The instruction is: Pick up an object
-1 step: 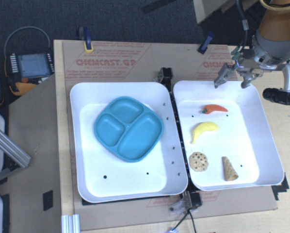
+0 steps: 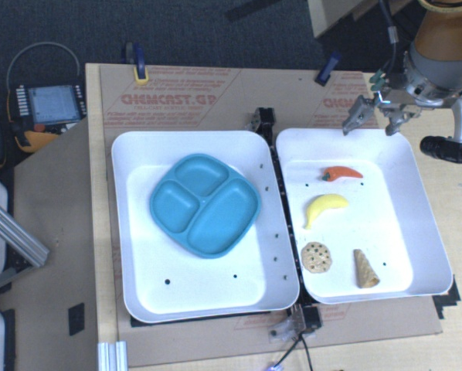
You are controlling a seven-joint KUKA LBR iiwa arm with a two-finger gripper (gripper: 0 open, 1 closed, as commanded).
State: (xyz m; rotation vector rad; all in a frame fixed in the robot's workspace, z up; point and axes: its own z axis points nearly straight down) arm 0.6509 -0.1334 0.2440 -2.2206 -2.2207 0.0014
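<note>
Camera view shows the gripper [image 2: 372, 120], fingers spread open and holding nothing, above the right bin's [image 2: 416, 207] upper edge.

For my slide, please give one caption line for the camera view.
The open gripper hangs over the right bin holding a chili, banana, cookie and cone; the left bin has a blue plate.

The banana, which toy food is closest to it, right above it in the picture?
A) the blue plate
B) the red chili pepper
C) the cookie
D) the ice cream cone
B: the red chili pepper lies just above the banana in the right bin, closer than the cookie below it.
</note>
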